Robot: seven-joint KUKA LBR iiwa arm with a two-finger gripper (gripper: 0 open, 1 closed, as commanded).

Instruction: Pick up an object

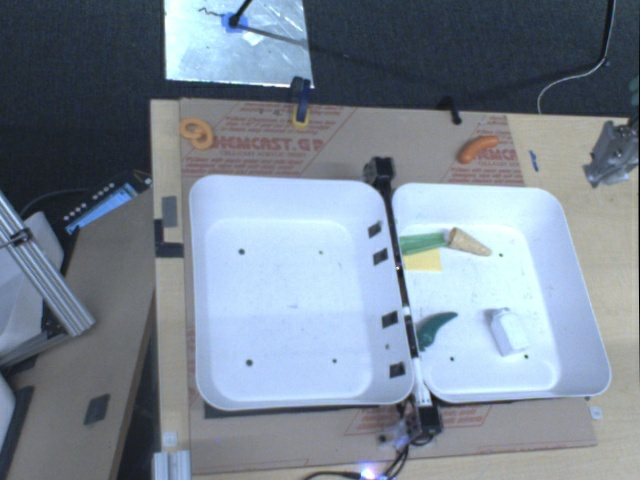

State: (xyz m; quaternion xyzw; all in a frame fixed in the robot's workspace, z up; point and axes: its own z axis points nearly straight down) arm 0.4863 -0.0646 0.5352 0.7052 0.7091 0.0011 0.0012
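The tool (610, 155) is seen at the right edge of the view, at about 2 o'clock from the right bin (560, 298). It is a grey metal part, above the counter (330, 128) and outside both bins. I cannot tell if it is open or closed, because it is small and partly cut by the edge. Nothing is seen in it, and it touches none of the objects.

The two white bins lie side by side on the counter. The left bin (290, 298) shows only its white floor with a few small dark dots.

The right bin holds the things to pick:
- a green stick-like piece (423, 240) at about 10 o'clock in the bin, near the wall between the bins;
- a yellow flat square (423, 261) just under it, touching it or almost touching it;
- a tan cone (467, 241) – it lies on its side just beside the right end of the green piece, with the tip pointing to 4 o'clock;
- a dark green curved piece (434, 328) at about 7 o'clock, close to the dividing wall;
- a white block (507, 331) at about 5 o'clock, near the green curved piece but apart from it.

On the counter behind the bins, an orange sausage-shaped thing (478, 149) lies at 12 o'clock from the right bin – and an orange ring-like thing (197, 133) lies at about 11 o'clock from the left bin.
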